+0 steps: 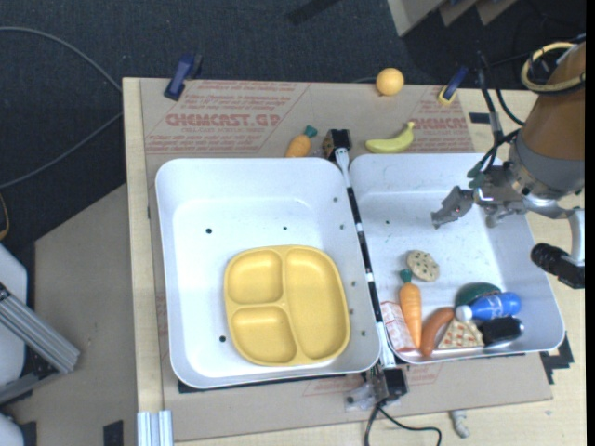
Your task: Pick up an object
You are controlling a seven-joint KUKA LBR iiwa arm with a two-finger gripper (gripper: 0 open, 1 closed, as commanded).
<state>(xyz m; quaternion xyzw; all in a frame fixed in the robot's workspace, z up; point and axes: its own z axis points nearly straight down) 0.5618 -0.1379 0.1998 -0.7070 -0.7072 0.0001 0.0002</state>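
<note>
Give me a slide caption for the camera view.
Tool above right bin; yellow tray in left bin.

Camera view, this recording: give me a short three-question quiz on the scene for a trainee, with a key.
1. True or false: the yellow divided plate lies in the left bin.
2. Which item lies outside both bins, on the bench behind them? A) cookie B) banana C) carrot
3. Over which bin does the end effector hang?

Key:
1. True.
2. B. The banana lies on the bench; the cookie and carrot are in the right bin.
3. The right bin, above its bare upper part, apart from the items piled at its near end.
</note>
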